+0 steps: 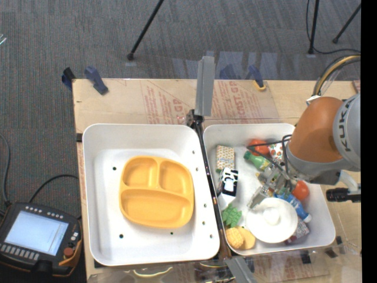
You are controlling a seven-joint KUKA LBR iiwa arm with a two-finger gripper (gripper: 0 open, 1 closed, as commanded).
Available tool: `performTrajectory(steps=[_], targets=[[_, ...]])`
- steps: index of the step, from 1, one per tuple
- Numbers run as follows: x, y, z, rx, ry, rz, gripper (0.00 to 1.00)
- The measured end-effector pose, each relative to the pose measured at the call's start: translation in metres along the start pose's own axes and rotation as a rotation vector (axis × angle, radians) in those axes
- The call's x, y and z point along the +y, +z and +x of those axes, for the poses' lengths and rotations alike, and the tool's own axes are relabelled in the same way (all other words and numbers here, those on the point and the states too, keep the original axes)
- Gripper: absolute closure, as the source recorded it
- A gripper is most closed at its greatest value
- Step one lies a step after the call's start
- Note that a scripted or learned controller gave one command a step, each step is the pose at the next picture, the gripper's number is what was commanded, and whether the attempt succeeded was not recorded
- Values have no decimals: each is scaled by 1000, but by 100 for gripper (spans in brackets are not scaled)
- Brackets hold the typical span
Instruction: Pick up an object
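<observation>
Two-finger gripper [263, 194] hangs over right white bin [247, 131], just above white round bowl [271, 220] near its front edge; grip state unclear. Dense clutter risks a glancing miss.

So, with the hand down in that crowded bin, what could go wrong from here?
1. The hand sits low among tightly packed items in the right bin; it may close on two things at once or on nothing.
2. The white bowl lies just below it and could be pushed or tipped instead of lifted.
3. The green bottle lies close beside the hand and may be knocked toward the bin wall.
</observation>
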State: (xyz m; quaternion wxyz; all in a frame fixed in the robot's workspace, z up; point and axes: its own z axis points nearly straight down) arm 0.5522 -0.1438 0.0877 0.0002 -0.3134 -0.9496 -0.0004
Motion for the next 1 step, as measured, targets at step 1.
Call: performTrajectory(steps=[1], targets=[[-79,-1,-12,-4,-42,0,0]])
